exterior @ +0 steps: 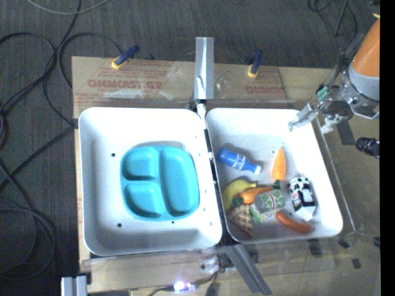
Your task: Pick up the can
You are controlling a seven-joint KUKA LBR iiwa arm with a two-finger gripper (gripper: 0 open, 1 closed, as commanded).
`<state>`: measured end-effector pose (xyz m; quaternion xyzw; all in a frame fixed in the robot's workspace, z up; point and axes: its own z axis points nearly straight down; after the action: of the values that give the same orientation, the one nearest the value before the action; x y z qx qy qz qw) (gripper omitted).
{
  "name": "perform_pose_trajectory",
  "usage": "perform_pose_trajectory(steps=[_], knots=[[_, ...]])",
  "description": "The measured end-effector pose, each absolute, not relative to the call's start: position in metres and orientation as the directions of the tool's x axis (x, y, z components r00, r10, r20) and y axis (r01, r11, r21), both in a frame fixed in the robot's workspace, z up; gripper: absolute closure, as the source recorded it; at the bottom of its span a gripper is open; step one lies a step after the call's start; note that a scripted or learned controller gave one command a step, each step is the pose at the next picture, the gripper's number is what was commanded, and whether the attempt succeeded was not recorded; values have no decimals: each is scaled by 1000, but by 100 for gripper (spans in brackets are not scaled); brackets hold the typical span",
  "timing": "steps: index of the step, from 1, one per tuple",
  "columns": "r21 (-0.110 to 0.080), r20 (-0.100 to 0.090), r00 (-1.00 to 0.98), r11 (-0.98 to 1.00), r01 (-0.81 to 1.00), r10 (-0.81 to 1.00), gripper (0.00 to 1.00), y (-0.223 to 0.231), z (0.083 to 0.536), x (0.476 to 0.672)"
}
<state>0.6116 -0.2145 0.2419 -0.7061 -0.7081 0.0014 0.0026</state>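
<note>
The gripper [307, 117] hangs at the far right corner of the right bin [259, 123], over its rim, and holds nothing. Two thin fingers point left over the bin wall; whether they stand wide or narrow cannot be told at this size. Behind it the grey arm [365, 73] with its orange band rises off the right edge of the view.

The can [267, 205], green-labelled and lying on its side, sits in the near half of the right bin, well apart from the gripper. It is crowded: an orange carrot-like piece [255, 193] touches its far side, a yellow banana [234, 191] lies just left, a waffle-like piece [242, 217] is at its near left, and a red sausage [294, 223] is at its near right.

To do this step well, the gripper should probably travel near and left, then descend straight over the can's middle with fingers across its narrow width, avoiding neighbours.

Count: two bins, one can, one blue bottle [238, 160], one orange carrot [279, 163], one black-and-white carton [302, 196]. The left bin [99, 128] holds one blue divided tray [160, 181].
</note>
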Motion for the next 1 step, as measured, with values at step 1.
perform_pose_trajectory(steps=[1], knots=[[-6, 4, -171, 171, 985, 985, 0, -204, 116, 531]])
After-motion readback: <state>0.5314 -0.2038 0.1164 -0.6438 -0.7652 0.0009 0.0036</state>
